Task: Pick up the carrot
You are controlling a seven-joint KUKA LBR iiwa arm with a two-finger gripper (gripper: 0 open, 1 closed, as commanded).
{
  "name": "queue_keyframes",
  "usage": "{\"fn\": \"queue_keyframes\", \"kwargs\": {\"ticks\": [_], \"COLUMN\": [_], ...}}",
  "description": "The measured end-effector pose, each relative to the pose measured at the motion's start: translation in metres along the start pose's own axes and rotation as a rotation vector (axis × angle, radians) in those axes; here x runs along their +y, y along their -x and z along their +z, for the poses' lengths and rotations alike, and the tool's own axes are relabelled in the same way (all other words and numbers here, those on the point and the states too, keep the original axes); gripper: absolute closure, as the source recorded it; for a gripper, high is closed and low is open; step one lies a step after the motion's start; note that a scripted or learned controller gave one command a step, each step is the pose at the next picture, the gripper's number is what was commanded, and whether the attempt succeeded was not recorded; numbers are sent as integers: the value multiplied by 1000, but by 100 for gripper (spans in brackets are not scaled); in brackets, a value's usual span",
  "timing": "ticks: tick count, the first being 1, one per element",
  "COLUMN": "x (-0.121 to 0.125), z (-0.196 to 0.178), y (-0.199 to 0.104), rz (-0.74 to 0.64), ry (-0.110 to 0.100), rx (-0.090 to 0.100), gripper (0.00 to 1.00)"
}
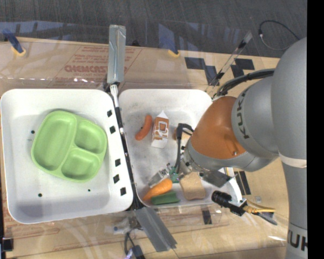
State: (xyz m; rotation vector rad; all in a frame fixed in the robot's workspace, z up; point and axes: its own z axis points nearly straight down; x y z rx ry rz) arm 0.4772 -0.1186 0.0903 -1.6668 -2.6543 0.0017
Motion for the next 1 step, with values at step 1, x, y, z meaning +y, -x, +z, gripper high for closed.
{"fn": "queue_keyframes", "kwargs": {"ticks": [1], "x": [-11], "z": [-1], "y": [24], "rz": [395], "ry": [7], "rx": [-6], "gripper": [0]}}
